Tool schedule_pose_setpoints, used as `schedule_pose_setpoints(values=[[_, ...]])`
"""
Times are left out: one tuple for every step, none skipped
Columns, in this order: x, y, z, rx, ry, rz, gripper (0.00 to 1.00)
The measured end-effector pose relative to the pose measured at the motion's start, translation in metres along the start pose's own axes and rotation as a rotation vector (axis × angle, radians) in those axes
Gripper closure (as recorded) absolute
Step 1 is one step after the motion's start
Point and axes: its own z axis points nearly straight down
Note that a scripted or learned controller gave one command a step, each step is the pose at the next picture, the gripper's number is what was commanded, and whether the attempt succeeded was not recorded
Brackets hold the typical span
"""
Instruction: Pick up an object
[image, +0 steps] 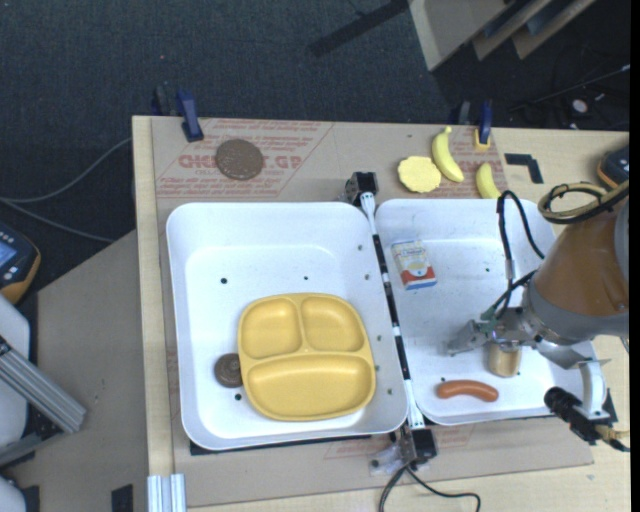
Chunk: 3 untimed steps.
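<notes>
The right bin (455, 232) holds a small white and red carton (413, 265) near its back left. An orange-red sausage (467, 391) lies near the front edge. A small tan can-like object (502, 358) stands just behind the sausage. My gripper (492, 338) hangs right over that tan object, low in the bin, with the grey and orange arm (585, 275) coming in from the right. The gripper body hides the top of the tan object, and whether it touches the object is unclear.
In the left bin (200, 250) sit a yellow divided plate (303, 355) and a brown disc (228, 370) at the plate's left. Behind the bins lie a brown disc (238, 158), a yellow lumpy piece (420, 174) and two bananas (448, 155) (487, 180). Cables loop beside the arm.
</notes>
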Motion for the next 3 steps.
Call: schedule_pose_setpoints(values=[[-0.051, 0.0, 0.0, 0.001, -0.002, 0.001, 0.0], [-0.053, 0.001, -0.012, -0.007, -0.012, 0.003, 1.0], [-0.003, 0.025, -0.053, 0.008, 0.003, -0.004, 1.0]])
